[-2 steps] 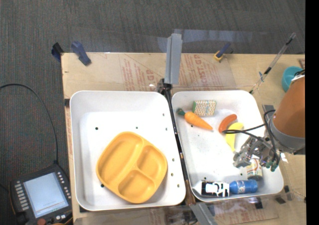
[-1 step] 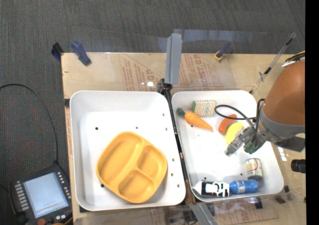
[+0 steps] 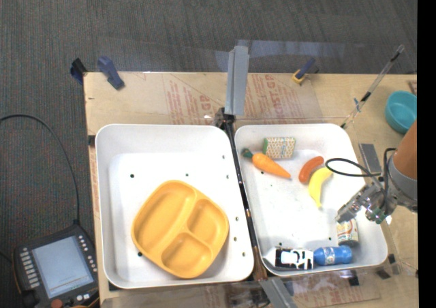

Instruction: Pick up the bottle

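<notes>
The bottle [image 3: 314, 257] lies on its side along the front wall of the right bin [image 3: 293, 212]; it has a blue body, a white cap end and a black-and-white label. My gripper [image 3: 352, 208] hangs over the bin's right side, above and to the right of the bottle and apart from it. Just below the gripper stands a small can [image 3: 347, 232]. The arm comes in from the right edge.
In the right bin lie a toy carrot [image 3: 268, 163], a small patterned box [image 3: 280, 147], a red sausage [image 3: 310, 168] and a banana [image 3: 318, 185]. A yellow divided plate [image 3: 180, 227] sits in the left bin [image 3: 116, 184]. A blue bowl [image 3: 401, 110] is at the far right.
</notes>
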`<state>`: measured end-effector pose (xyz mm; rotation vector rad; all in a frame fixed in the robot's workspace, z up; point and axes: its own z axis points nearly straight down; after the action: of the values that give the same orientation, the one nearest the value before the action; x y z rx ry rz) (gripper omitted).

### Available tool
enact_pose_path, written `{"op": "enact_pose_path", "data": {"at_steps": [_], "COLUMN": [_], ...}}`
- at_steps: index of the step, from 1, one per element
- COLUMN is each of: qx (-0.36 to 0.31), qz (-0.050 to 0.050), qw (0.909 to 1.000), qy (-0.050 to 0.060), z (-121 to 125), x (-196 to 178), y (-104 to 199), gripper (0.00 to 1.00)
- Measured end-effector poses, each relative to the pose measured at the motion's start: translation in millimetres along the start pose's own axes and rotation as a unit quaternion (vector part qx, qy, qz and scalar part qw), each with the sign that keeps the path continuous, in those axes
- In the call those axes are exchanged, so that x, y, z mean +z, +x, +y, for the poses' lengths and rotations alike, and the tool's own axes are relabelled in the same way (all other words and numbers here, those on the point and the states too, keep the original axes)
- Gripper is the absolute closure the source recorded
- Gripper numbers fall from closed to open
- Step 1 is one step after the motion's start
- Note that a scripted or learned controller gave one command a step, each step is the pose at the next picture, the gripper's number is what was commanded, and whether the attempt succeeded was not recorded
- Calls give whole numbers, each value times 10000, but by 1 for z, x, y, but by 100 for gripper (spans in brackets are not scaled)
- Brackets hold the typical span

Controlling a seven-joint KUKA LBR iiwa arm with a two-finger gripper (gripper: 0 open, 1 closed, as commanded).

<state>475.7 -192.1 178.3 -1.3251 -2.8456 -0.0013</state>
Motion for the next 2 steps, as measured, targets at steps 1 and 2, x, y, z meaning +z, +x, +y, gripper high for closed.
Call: {"op": "enact_pose_path", "data": {"at_steps": [1, 2], "qx": [2, -1345], "qz": [0, 9], "qw": [10000, 9909], "qy": [-1, 0], "z": [0, 4], "x": [0, 56], "y": [0, 4], "gripper": [0, 0]}}
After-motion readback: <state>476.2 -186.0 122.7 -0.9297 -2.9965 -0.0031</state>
